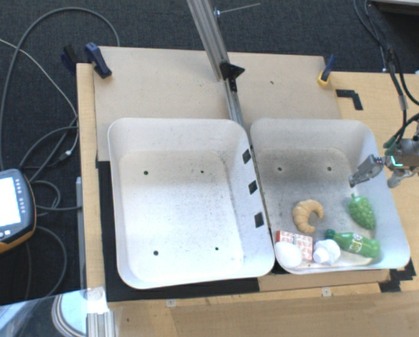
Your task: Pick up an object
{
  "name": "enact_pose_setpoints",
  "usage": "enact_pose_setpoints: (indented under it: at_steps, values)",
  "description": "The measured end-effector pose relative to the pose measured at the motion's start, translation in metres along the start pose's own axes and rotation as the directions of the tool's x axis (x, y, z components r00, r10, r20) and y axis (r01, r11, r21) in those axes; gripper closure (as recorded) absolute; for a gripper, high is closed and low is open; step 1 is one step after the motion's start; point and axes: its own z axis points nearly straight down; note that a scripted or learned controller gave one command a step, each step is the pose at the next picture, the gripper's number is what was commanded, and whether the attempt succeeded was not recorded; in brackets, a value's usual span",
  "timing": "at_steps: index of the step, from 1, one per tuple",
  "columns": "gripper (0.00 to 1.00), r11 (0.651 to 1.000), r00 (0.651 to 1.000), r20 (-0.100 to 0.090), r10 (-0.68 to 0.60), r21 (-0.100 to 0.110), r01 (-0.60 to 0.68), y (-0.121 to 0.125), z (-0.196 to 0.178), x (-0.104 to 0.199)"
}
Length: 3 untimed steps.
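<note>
The right bin point(293, 146) holds several objects near its front right corner. A tan croissant point(308, 215) lies beside a bunch of green grapes point(362, 211). Along the front wall rests a green bottle point(354, 243) on its side, with a white cap. Left of it are a red and white packet point(295, 240) and a white rounded object point(288, 255). My gripper point(380, 173) hangs over the right bin's right rim, just above and behind the grapes. Its fingers are spread open with nothing between them.
The left bin point(177, 202) sits beside the right one, with black clips along the shared wall. A metal pole point(209, 30) slants up from the back between the bins. Cables run at the far right.
</note>
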Motion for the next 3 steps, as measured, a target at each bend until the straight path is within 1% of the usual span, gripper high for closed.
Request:
enact_pose_setpoints:
  at_steps: [1,3]
  values:
    - [0.0,1.0,1.0,0.001,-0.001,-0.004,0.001,0.0,-0.002,0.0]
    - [0.0,1.0,1.0,0.0,-0.001,0.0,0.001,0.009,0.086,0.001]
